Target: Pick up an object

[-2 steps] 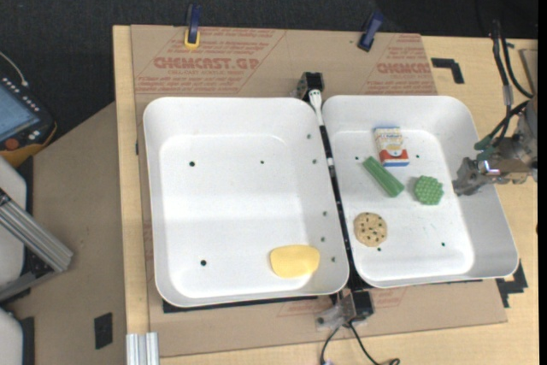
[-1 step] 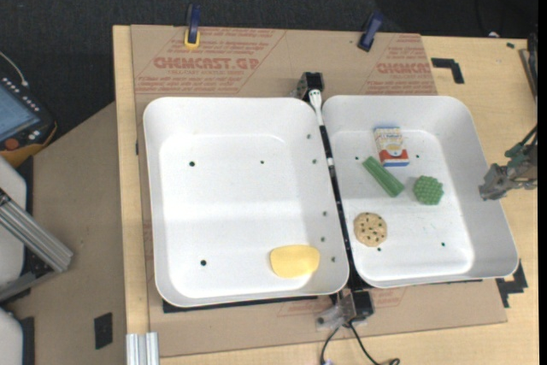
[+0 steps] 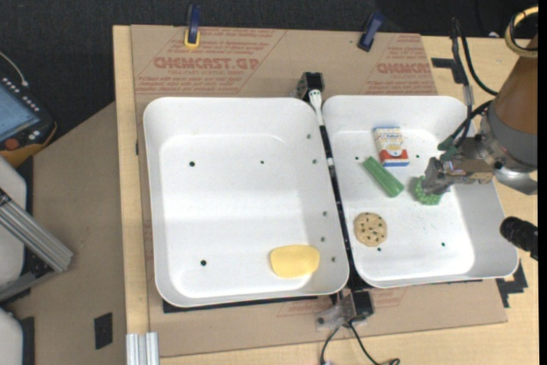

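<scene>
The arm [image 3: 513, 120] is a rounded grey body with a broad orange-brown band above the wrist. Thin black cables [image 3: 464, 73] loop along its left side and run toward the wrist. The end effector [image 3: 438, 177] is a compact block of dark and pale metal parts, its details too small to make out.

I see my arm [image 3: 518, 111] reaching in from the right edge, its orange band high up near the far right and the grey wrist sloping down and leftward below it. The gripper [image 3: 430, 184] hangs at the end of that wrist, pointing down on the right side of the scene, low and roughly midway between near and far.
</scene>
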{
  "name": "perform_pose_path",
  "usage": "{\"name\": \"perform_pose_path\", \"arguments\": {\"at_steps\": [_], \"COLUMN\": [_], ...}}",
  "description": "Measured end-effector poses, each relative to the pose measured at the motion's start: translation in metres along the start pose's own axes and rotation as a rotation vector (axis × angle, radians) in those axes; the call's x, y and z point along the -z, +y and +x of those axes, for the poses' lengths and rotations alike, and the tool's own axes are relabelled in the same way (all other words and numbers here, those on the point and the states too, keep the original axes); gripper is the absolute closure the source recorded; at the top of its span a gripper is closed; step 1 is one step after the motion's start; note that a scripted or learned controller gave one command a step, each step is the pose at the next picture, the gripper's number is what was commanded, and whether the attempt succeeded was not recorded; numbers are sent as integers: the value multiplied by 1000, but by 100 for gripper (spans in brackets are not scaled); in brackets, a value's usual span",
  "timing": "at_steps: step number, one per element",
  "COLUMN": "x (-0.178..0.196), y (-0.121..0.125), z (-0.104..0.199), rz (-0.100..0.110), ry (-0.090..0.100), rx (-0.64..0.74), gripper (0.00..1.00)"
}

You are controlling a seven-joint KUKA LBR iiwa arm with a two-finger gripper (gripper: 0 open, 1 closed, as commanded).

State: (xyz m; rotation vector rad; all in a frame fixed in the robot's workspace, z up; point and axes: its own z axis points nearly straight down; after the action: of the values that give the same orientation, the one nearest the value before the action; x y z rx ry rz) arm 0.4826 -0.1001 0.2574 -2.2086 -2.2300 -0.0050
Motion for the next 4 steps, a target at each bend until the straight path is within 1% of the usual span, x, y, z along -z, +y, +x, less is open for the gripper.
{"name": "perform_pose_path", "arguments": {"at_steps": [1,2,3,4], "x": [208,218,231,224], "y": [17,22,-2,9], "z": [63,113,158,199], "rz": [-22,-6,-5,-2], "ry": [-5,-4,-3,-3], "rx": [-3,-4,-4,-5], "gripper": [100,100,100,100]}}
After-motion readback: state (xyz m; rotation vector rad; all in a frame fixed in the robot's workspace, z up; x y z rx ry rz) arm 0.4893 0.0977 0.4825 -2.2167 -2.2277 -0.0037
